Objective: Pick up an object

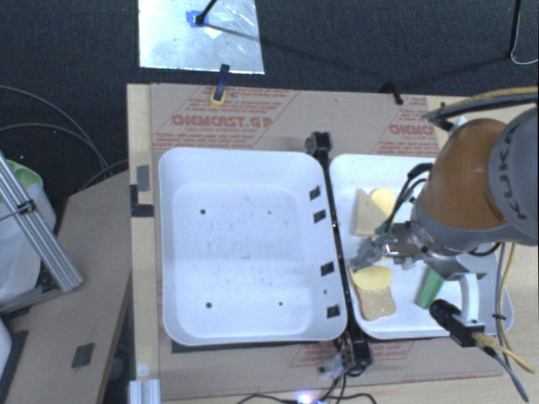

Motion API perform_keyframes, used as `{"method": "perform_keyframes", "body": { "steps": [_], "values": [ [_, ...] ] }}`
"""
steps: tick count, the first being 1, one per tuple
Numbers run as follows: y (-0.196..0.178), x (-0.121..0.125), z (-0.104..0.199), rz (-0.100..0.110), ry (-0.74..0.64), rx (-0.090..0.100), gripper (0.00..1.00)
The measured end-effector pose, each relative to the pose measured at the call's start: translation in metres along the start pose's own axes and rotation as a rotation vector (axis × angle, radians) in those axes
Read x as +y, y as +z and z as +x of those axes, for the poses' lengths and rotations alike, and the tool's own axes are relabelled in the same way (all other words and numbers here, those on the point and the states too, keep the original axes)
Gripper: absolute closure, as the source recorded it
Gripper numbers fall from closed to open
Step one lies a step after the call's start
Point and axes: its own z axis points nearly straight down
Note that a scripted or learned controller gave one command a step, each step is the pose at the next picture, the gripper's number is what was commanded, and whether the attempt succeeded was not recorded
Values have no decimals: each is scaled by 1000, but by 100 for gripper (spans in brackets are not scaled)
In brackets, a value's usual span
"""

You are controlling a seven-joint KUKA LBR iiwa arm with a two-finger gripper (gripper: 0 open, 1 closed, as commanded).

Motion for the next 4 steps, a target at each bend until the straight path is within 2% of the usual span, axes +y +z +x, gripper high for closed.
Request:
{"method": "perform_keyframes", "body": {
  "steps": [1, 2, 3, 4],
  "values": [
    [96, 5, -57, -6, 2, -1, 0],
    [80, 9, -54, -16, -5, 0, 100],
    [-5, 7, 11, -17, -15, 2, 100],
    [-107, 6, 77, -21, -17, 4, 100]
  ]
}}
